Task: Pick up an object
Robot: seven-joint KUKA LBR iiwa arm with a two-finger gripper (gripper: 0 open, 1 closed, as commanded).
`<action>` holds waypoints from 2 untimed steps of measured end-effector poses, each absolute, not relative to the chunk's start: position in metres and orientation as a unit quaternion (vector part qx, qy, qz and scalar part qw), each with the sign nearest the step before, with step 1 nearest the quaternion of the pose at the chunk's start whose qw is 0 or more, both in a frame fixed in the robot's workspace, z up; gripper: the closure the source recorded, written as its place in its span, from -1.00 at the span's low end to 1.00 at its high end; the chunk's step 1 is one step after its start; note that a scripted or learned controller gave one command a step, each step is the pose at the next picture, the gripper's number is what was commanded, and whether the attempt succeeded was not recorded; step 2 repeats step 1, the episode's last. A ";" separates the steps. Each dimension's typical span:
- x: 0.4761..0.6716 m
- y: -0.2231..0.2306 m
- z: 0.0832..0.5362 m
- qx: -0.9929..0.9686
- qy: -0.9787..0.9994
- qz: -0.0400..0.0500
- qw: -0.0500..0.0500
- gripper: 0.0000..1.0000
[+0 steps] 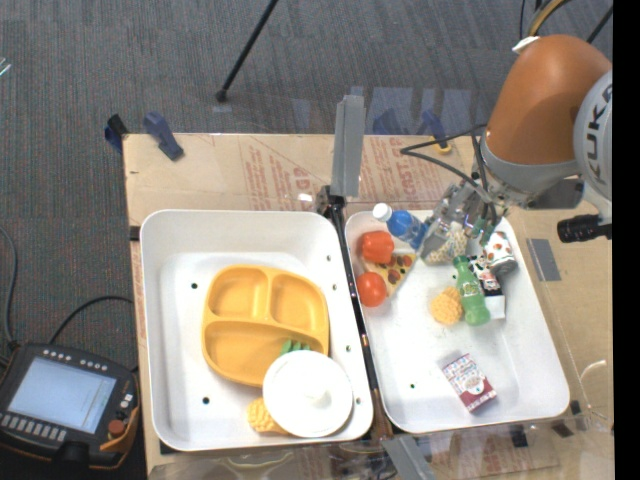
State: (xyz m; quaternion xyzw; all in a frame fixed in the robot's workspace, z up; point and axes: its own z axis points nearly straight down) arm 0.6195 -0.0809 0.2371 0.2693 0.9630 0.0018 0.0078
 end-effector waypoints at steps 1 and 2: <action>0.553 -0.102 0.123 0.154 0.988 0.000 -0.003 1.00; 0.553 -0.102 0.123 0.154 0.988 0.000 -0.003 1.00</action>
